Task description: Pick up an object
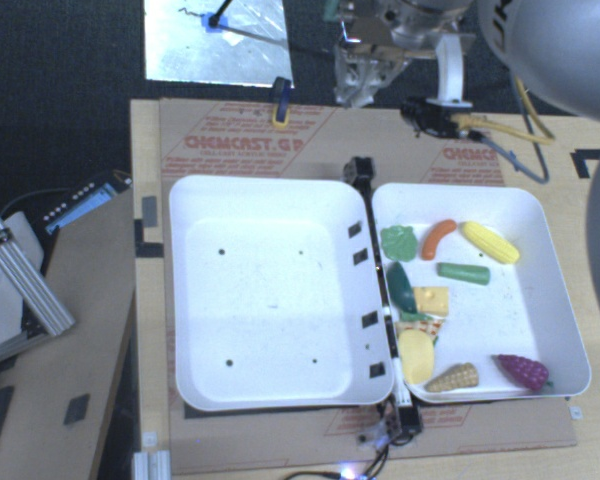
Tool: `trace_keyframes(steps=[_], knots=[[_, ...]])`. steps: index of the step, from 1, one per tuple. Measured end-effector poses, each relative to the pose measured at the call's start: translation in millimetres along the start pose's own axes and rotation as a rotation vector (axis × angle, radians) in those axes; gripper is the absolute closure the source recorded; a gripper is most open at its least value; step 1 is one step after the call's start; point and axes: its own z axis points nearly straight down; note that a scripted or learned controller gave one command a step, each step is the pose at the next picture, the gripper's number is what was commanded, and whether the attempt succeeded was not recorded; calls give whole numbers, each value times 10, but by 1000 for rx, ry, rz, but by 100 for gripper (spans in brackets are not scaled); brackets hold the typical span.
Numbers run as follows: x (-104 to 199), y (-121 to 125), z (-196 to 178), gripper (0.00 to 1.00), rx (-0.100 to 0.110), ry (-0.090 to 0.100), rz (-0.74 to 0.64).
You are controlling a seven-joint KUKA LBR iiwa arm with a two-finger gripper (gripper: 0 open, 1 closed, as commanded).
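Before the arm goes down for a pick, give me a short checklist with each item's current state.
1. Toys present in right bin: ok, corn, sausage, grapes and others lie there.
2. Hand raised above the bench, behind the bins: ok.
3. Hand carrying nothing: cannot tell.
4. Hand over a target: not ok, it hangs beyond the bins' far edge.
5. An isolated toy for an easy pick: ok, grapes lie apart.
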Motion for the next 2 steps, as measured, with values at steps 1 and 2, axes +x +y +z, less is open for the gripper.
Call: trace_keyframes(steps=[1,2], knots=[[56,0,-8,100,0,0,0],[192,0,-4,100,0,0,-1]])
